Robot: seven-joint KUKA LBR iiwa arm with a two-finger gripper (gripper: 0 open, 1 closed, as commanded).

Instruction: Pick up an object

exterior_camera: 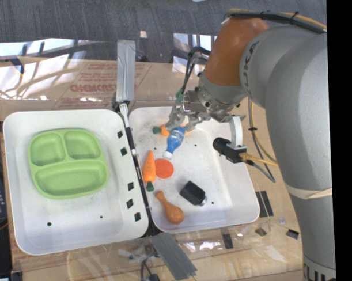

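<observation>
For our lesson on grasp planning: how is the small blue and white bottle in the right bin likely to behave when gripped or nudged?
The bottle lies on its side, so its rounded body would probably roll if nudged. It looks like small plastic, likely light and fairly stiff. Its smooth surface might slip between the gripper fingers.

Left white bin (pixel 15 171): green three-compartment tray (pixel 67 163), lying flat. Behind both bins: flattened cardboard sheet (pixel 87 82) with red print. Grey tape strip (pixel 125 69) upright between bins.
</observation>
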